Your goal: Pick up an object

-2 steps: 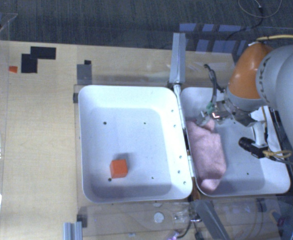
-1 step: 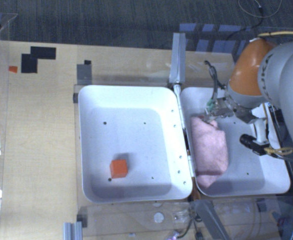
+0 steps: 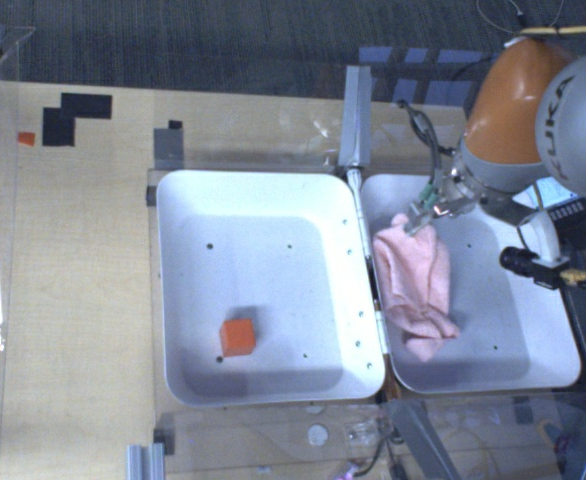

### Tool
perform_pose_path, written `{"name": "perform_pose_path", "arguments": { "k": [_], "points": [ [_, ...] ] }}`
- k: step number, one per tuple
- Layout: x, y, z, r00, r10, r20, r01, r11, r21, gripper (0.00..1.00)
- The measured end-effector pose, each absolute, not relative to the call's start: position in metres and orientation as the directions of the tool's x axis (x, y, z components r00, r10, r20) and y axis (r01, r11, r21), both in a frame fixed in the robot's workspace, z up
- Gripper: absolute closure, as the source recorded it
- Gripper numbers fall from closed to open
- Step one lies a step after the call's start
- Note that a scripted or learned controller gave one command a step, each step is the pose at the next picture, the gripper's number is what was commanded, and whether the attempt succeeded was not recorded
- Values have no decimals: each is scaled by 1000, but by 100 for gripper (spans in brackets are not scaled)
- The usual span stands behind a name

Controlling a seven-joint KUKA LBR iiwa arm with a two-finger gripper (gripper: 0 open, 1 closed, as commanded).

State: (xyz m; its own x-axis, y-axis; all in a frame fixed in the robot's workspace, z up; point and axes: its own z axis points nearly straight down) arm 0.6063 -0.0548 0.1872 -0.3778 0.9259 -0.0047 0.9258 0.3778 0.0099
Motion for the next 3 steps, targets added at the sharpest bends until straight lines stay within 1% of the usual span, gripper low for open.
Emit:
{"name": "perform_pose_path", "arguments": {
  "k": [1,2,3],
  "points": [
    [606,-55,187,-378,926,-5,926,378,9,0],
    [609,-113,99,-379,925,-2,925,379,3,0],
    [620,-90,91,-403,915,-7,915,403,12,0]
  ]
}}
